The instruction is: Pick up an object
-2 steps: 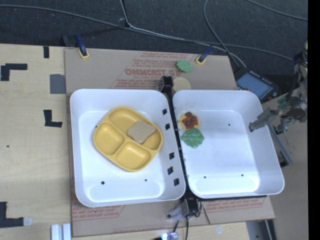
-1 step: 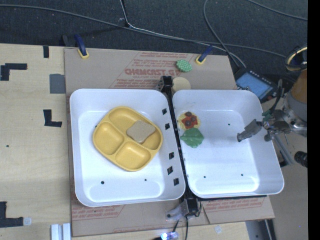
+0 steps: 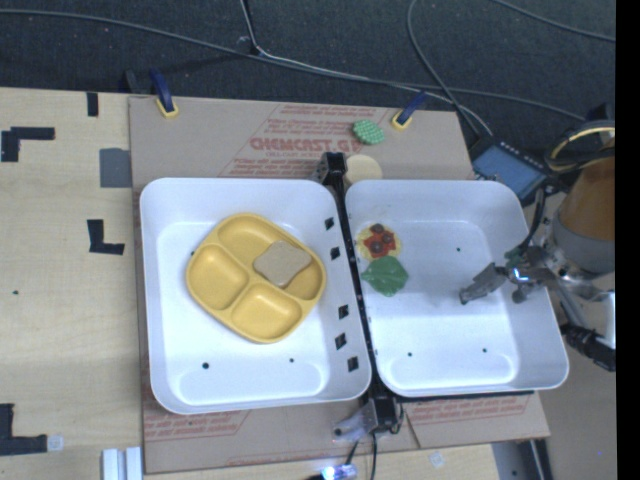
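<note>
Gripper (image 3: 478,290) — finger state cannot be told — low in right bin (image 3: 450,373); approach green piece (image 3: 386,276) leftward, descending squarely.

Bench (image 3: 60,298): light wood, black tape marks.
Cardboard sheet (image 3: 290,138): flat on bench, red print, clamped at far edge by two blue-yellow clips.
Left bin (image 3: 170,368): on the cardboard.
Right bin (image 3: 520,368): beside it, rims touching.
Green disc (image 3: 368,131): on cardboard, behind bins.
</note>
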`<state>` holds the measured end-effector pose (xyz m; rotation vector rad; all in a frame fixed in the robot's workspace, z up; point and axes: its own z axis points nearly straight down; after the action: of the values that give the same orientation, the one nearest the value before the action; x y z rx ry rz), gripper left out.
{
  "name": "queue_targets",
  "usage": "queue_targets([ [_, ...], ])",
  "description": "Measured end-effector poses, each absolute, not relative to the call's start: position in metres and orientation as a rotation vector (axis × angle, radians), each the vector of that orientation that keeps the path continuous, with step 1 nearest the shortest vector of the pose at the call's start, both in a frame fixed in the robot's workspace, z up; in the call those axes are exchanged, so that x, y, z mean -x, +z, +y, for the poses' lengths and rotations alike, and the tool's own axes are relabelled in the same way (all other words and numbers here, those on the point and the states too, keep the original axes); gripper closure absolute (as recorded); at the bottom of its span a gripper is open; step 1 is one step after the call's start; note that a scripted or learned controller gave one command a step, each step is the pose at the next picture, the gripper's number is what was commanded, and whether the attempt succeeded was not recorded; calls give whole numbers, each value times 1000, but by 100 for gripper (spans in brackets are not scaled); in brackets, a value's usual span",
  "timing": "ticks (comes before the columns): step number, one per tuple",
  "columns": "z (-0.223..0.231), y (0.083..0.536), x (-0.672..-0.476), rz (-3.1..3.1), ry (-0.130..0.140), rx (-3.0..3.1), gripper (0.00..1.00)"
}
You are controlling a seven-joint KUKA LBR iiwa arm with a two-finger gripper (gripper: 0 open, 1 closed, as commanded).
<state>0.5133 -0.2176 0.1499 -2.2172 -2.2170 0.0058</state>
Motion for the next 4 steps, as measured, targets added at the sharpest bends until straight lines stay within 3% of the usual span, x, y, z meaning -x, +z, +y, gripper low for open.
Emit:
queue_targets([
  [1, -214, 106, -514, -2220, 5, 2217, 0],
  [2, -214, 119, -515, -2223, 1, 2218, 100],
  [4, -207, 217, -523, -2227, -3, 2223, 100],
])
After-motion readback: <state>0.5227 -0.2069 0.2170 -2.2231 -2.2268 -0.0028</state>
